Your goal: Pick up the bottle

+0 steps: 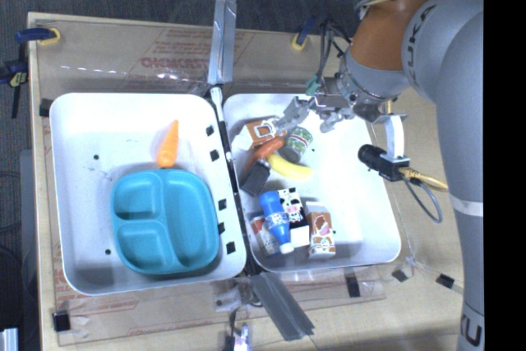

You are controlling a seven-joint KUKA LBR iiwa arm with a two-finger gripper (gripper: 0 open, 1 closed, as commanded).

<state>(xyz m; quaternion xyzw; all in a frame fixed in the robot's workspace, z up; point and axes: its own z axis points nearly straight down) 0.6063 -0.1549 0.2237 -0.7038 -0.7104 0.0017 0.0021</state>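
One grey two-finger end effector (311, 116), fingers spread apart, low over right white bin (374, 214), well apart from blue plastic bottle (275, 218).

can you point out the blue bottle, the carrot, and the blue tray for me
blue bottle (275, 219): camera view, on the middle of its blue body.
carrot (169, 144): camera view, mid-length on its orange body.
blue tray (207, 219): camera view, on the bare floor of its large right-hand compartment.
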